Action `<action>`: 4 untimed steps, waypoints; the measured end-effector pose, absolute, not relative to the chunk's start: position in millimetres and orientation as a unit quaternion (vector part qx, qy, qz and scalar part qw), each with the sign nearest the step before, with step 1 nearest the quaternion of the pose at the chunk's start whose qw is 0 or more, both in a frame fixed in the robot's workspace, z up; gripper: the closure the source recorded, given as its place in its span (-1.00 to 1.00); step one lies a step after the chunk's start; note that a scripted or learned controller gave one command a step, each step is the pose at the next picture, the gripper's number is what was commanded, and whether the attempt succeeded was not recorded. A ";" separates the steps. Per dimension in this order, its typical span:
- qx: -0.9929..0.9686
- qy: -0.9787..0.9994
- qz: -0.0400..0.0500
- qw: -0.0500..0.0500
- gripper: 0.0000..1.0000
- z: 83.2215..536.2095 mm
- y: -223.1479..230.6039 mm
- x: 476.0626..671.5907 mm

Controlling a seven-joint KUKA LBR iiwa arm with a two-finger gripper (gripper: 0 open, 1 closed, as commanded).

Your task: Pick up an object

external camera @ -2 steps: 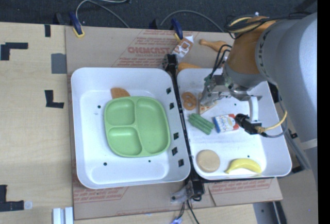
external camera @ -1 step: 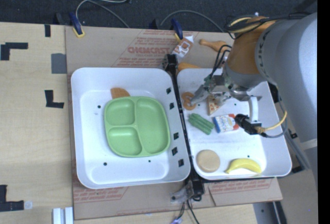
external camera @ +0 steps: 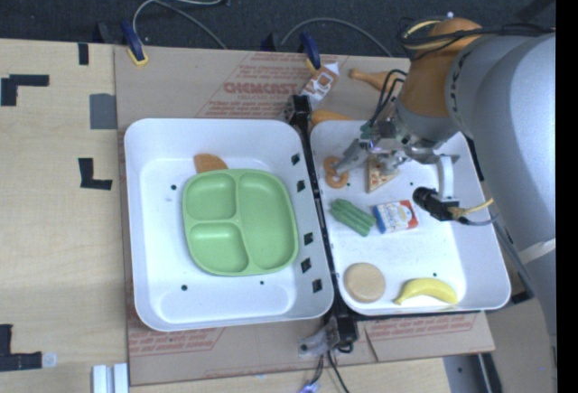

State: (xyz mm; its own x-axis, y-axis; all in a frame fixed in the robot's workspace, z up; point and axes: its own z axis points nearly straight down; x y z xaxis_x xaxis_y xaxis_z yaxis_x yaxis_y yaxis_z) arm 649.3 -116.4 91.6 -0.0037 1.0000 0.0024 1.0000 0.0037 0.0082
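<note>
My gripper hangs low over the back of the right bin, below the orange wrist band. It is open, with one finger reaching toward a small brown ring-shaped pretzel and the other on the right. A tan pizza-slice toy lies just under and between the fingers, not lifted. Nearer the front lie a green ridged pod, a small blue, white and red packet, a round tan cookie and a yellow banana.
The left bin holds a green divided plate with an orange piece poking out behind it. The grey arm covers the right bin's back right corner. Cables and blue clamps lie beyond the bins.
</note>
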 end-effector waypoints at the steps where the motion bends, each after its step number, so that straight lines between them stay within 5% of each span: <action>1: 0.707 0.707 0.001 0.006 -1.00 92.0 -98.1 671.7; 4: 0.706 0.708 0.006 0.011 -1.00 93.3 -98.2 662.0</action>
State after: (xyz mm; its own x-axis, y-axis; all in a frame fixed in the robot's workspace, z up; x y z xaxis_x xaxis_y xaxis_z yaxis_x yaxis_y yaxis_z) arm 662.0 -98.2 93.3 -0.0029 1.0000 -0.0074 0.9997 0.0031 0.0229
